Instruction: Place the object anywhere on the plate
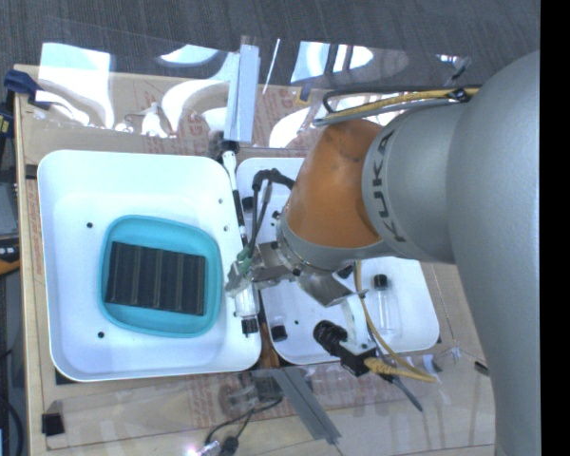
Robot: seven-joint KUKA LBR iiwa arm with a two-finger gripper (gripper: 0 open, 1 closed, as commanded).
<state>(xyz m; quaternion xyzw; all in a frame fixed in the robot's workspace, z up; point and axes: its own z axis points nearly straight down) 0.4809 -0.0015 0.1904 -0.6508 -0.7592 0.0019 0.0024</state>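
Object: I cannot make out for certain which thing is to be moved; a small dark piece [380,280] and a clear cylinder [387,310] lie in the right bin, just beside the arm's wrist, and either could be it.
Plate: the teal plate [161,275], with a dark ribbed centre, sits in the middle of the left bin [66,193]; nothing rests on it.
Right bin: the right bin [423,323] is largely covered by the arm; only its near corner and a strip along the dividing wall show.
Hand: the hand [242,278] hangs at the wall between the two bins, close to the plate's right rim; whether it is spread or closed, and whether it carries anything, I cannot tell, since the wrist hides it.
Arm: the arm [427,160] reaches in across the right bin, its orange band [332,193] above the wrist.
Step in hand: judging by the bare plate, the placing is not yet done; the hand looks to be between bins, either fetching or carrying.
Next move calls for: if something is held, a short shift left over the plate and a low release; if not, a return into the right bin for a grasp.
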